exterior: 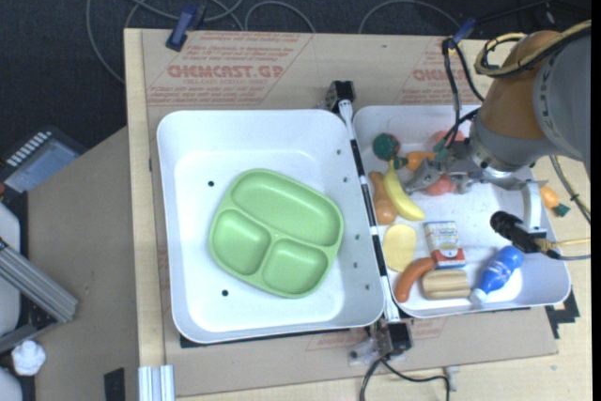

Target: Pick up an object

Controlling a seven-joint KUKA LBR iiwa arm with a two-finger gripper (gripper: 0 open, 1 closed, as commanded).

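My gripper hangs low over the upper middle of the right bin, amid toy food. A yellow banana lies just to its left, beside an orange carrot. A dark green round piece sits further up and to the left. A reddish piece lies right under the gripper, partly hidden by it. I see nothing clearly held.
The lower part of the right bin holds a pale yellow slice, a small labelled box, a sausage, a bread roll and a blue bottle. A green divided plate lies in the left bin.
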